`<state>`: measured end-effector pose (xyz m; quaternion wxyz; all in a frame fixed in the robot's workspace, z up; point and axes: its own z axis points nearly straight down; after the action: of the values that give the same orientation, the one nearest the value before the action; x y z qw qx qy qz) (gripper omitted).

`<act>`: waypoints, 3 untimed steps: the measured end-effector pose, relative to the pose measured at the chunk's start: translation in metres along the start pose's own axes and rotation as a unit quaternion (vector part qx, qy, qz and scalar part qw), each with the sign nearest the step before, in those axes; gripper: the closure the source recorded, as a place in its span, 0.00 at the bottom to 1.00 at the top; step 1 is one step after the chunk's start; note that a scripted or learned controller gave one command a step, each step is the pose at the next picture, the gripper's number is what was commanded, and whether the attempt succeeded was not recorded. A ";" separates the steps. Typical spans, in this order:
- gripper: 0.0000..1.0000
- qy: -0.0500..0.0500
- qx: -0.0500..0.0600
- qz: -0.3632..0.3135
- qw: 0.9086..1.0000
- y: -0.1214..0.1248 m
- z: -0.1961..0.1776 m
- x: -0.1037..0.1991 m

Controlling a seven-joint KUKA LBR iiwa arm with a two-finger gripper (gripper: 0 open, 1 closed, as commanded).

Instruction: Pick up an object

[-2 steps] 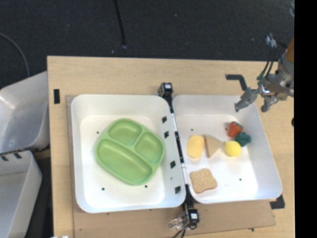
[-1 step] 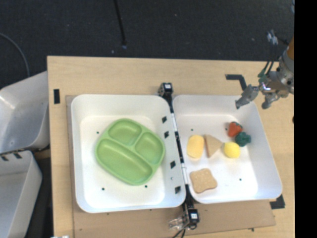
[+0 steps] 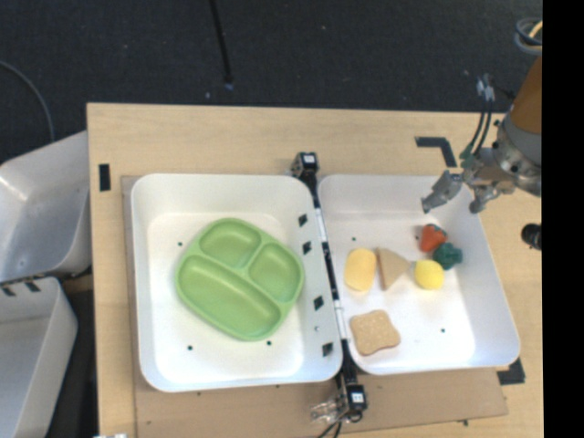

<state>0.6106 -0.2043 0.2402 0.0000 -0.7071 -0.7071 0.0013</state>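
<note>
— Since the two bins sit side by side on the bench point(image 3: 109, 245), which holds what?

— Left bin point(image 3: 146, 336): a green plate point(image 3: 239, 279) with three compartments, lying flat in the middle. Right bin point(image 3: 474, 336): all the toy food.

— Take the lemon point(image 3: 429, 275) as the landmark. What lies around it?

— Just left of it, a tan wedge point(image 3: 392, 267), touching or nearly so. Left of the wedge, a yellow oblong piece point(image 3: 360, 269), near the divider between the bins. Below and left of the lemon, a slice of toast point(image 3: 374, 332), apart from the rest. Just above the lemon, a red piece point(image 3: 431, 238), and right beside that a dark green piece point(image 3: 448, 256), up and right of the lemon; whether those two are one item I cannot tell.

— And the gripper point(image 3: 454, 196)?

— Above the lemon, over the right bin's far edge, past the red piece. Its two fingers are spread apart with nothing between them. It touches none of the food.

— The plate's compartments?

— Bare green, as far as I can see.
</note>
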 end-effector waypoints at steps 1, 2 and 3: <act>0.00 0.000 0.000 0.002 1.000 -0.003 0.043 0.003; 0.00 0.000 0.000 -0.001 1.000 0.006 0.090 0.006; 1.00 -0.001 -0.003 -0.002 1.000 0.007 0.076 0.005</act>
<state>0.6173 -0.1993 0.1641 -0.0029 -0.7056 -0.7086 -0.0006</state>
